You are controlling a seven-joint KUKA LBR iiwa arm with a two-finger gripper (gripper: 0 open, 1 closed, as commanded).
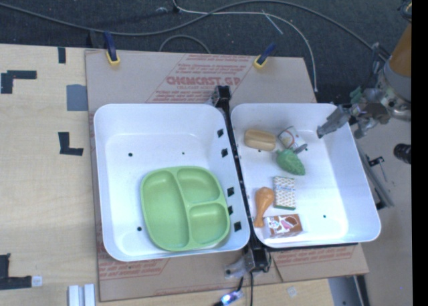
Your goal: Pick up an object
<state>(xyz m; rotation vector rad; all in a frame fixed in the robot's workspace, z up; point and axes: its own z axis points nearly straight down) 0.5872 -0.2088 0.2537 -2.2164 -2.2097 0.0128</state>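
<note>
Grey two-finger gripper (pixel 332 124) hovers over the right white plastic bin's (pixel 358 184) far right rim; whether its jaws are apart, I cannot tell.

Robotics lab: clamped cardboard sheet (pixel 200 77), loose cables (pixel 200 11), two white bins (pixel 114 124).

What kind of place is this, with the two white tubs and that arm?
Probably a robotics lab bench for grasping trials. Two white bins sit on clamped cardboard, the right one holding toy food, cables trail behind, and the gripper hangs at the right bin's edge.
</note>
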